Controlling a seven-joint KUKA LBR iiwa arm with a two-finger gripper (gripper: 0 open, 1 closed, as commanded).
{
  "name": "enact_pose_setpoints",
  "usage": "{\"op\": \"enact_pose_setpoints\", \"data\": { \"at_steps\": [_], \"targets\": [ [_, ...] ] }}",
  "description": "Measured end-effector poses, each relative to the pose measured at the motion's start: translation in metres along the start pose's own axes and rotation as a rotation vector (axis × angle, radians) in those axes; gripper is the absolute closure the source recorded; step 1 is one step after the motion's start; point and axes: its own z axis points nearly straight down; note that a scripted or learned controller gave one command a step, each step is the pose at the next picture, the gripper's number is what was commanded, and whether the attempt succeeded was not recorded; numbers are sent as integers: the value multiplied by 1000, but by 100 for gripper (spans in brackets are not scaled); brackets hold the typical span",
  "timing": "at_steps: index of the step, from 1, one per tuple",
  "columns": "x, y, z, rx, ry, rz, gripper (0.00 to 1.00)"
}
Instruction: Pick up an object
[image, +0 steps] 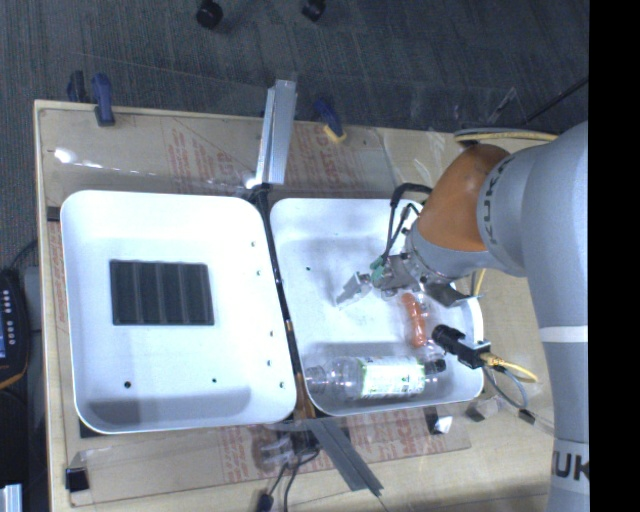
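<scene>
A clear plastic bottle (372, 379) with a pale label is seen lying on its side along the near wall of the right bin (310, 225), its long axis running left to right and its dark cap toward the right. A slim orange object (415, 316) is seen just above it, lying roughly crosswise to the bottle. The gripper (352, 290) is held over the bin's middle, up and to the left of both, with the orange object the nearer; whether it is parted or closed cannot be told, and nothing is seen in it. The left bin (90, 225) is lined with a dark ribbed pad (161, 292). Both bins are set on a taped bench (150, 135) over dark carpet (420, 50).
</scene>
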Motion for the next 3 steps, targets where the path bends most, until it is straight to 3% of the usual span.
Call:
{"op": "enact_pose_setpoints", "data": {
  "at_steps": [1,2,3],
  "targets": [
    [0,1,-11,0,-1,-3,100],
    [1,1,-10,1,1,-4,0],
    [-3,0,-44,-6,-4,-32,0]
  ]
}}
